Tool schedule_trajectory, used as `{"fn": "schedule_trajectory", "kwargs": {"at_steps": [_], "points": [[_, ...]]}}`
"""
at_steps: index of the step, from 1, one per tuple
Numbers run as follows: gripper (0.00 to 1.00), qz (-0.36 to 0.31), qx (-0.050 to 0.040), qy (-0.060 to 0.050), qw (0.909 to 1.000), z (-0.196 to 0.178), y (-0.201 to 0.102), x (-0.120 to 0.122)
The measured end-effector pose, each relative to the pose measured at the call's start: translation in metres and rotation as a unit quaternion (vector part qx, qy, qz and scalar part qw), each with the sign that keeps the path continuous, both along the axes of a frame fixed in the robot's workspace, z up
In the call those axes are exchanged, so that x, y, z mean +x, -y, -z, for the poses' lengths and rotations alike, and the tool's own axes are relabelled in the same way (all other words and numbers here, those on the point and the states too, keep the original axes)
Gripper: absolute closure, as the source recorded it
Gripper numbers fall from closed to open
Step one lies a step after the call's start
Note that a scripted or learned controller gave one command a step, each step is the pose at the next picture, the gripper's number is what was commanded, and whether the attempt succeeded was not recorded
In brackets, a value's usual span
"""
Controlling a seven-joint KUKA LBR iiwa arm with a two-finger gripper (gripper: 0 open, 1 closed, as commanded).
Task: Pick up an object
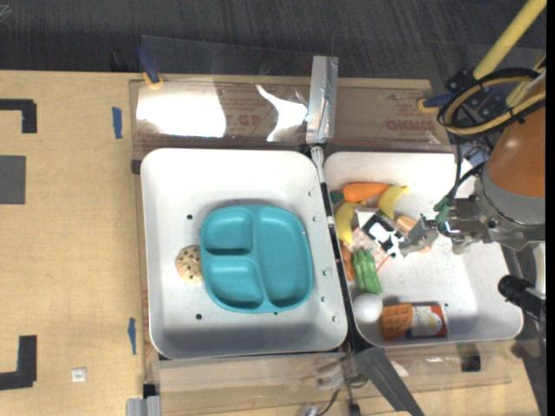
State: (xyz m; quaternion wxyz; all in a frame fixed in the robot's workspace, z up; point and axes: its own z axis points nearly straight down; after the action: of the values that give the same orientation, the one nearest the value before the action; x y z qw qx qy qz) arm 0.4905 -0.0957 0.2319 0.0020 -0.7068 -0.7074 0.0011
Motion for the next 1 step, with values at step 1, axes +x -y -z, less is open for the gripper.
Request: {"fn": "schedule_trajectory", "kwargs": {"at_steps": [1], "points": [[0.00, -0.066, -0.0002, 0.001, 0.9978, 0.0508, -0.0283, 0.0775]]}}
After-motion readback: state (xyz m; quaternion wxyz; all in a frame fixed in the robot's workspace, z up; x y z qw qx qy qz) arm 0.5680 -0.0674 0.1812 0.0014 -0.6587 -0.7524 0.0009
